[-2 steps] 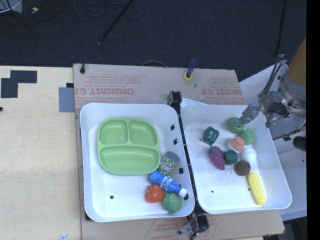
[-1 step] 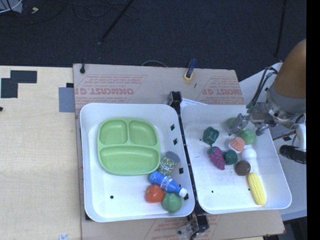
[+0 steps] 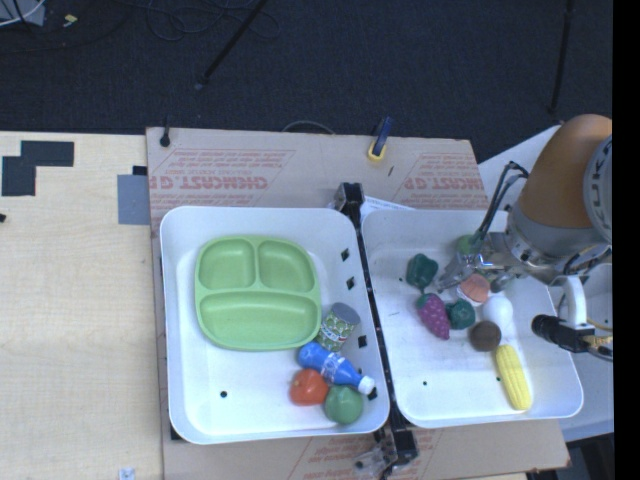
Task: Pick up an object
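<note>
Tool [image 3: 470, 273] low in right bin [image 3: 400, 388] (grip state unclear), by pink toy [image 3: 476, 289], cardboard print [image 3: 213, 181] unreadable

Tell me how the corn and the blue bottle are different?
The corn is yellow; the bottle is blue with a white cap. The corn lies in the right bin, the bottle in the left bin, touching other toys. Both lie flat.
</note>
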Controlling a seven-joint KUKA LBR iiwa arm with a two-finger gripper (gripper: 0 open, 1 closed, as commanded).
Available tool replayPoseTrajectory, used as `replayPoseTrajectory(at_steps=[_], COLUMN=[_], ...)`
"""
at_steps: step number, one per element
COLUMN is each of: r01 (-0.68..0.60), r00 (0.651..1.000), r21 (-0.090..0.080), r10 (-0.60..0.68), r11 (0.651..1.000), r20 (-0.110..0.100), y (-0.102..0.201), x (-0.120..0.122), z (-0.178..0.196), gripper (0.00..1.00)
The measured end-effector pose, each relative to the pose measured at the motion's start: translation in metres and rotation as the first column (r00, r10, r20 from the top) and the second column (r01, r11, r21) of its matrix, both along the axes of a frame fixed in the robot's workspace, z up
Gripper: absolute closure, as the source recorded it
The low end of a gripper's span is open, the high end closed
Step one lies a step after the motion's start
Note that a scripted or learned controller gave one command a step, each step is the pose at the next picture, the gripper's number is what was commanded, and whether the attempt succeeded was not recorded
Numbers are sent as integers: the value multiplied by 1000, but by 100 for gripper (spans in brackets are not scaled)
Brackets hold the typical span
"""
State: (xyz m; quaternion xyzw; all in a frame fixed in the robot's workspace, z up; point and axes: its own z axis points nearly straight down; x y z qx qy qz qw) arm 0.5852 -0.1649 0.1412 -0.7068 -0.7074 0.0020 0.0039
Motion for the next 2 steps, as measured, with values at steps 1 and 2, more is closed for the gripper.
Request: replayPoseTrajectory(at_steps=[1, 2], r01=[1, 5], r00=[1000, 1000], r21=[0, -1], r10=[-1, -5], r11=[1000, 1000], r20=[2, 5], y=[3, 1], x=[-1, 0], z=[-54, -41], gripper=[0, 100])
